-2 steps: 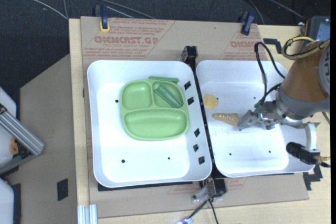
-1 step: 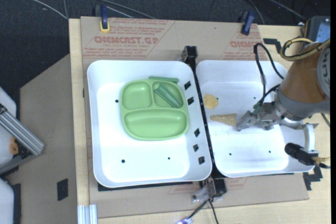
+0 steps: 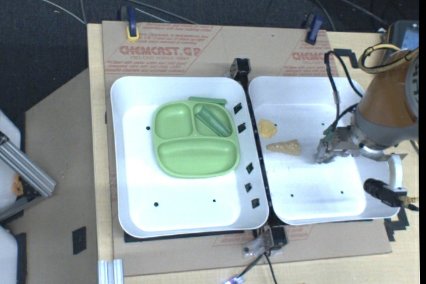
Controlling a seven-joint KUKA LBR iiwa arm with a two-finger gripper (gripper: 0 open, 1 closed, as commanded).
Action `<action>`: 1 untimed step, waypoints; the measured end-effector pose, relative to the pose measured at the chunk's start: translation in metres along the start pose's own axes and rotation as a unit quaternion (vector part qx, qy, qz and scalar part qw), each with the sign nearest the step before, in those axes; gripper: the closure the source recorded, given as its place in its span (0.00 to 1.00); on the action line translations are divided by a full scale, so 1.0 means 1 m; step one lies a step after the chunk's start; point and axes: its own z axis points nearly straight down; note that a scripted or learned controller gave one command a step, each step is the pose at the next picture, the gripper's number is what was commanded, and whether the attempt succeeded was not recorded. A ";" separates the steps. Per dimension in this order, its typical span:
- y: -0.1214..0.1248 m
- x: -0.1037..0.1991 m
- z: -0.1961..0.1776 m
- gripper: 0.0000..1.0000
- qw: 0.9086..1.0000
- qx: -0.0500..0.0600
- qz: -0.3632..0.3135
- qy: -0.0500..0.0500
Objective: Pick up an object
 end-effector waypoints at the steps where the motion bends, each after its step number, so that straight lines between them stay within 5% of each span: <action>1: 0.005 0.002 -0.064 1.00 1.000 -0.004 -0.001 -0.002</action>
